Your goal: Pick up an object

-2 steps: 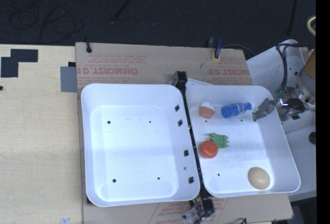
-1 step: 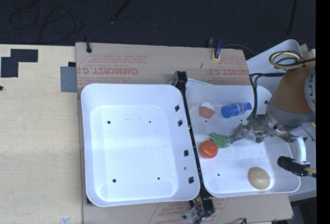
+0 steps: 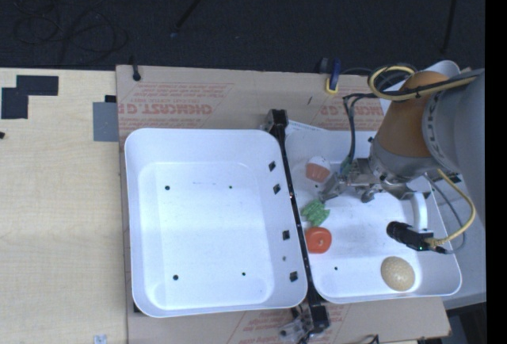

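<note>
Both bins (image 3: pixel 142 146) white. Arm (image 3: pixel 463 124) grey, orange band (image 3: pixel 404 124). Items: green piece (image 3: pixel 314 212), red-orange round (image 3: pixel 318 240), beige ball (image 3: pixel 398 273), salmon-and-white cup (image 3: pixel 318 170).

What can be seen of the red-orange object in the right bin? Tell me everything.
The red-orange object is small, round and smooth-looking, bright red-orange with a pale spot on top. It lies on the floor of the right bin, close to the divider between the bins. A green leafy-looking item sits just above it, seemingly touching its upper edge. The gripper is above it, apart from it.
</note>
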{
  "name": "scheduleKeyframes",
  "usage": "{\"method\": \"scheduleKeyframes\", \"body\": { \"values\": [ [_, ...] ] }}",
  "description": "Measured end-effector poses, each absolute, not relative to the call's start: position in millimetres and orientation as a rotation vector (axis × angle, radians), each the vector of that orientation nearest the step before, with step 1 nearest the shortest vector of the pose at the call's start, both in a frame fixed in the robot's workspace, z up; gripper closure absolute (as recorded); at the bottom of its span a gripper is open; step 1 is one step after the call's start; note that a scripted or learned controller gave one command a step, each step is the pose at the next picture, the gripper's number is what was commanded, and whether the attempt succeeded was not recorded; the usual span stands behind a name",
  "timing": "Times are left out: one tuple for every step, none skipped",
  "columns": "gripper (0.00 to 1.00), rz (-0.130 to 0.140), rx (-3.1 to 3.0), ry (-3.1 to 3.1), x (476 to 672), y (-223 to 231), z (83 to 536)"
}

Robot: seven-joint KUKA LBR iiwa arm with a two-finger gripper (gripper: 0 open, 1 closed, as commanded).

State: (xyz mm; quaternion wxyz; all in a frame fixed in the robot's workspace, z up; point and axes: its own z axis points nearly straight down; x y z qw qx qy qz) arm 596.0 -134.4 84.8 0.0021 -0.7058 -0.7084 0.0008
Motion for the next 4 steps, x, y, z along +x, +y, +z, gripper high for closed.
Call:
{"method": "scheduleKeyframes", "body": {
  "values": [
    [0.00, 0.001, -2.213, -2.223, 643.1, -82, 84],
    [1.00, 0.013, -2.210, -2.218, 640.4, -86, 91],
    [1.00, -0.003, -2.216, -2.225, 614.5, -41, 190],
    [1.00, -0.004, -2.211, -2.229, 605.3, 45, 278]
  ]
}}
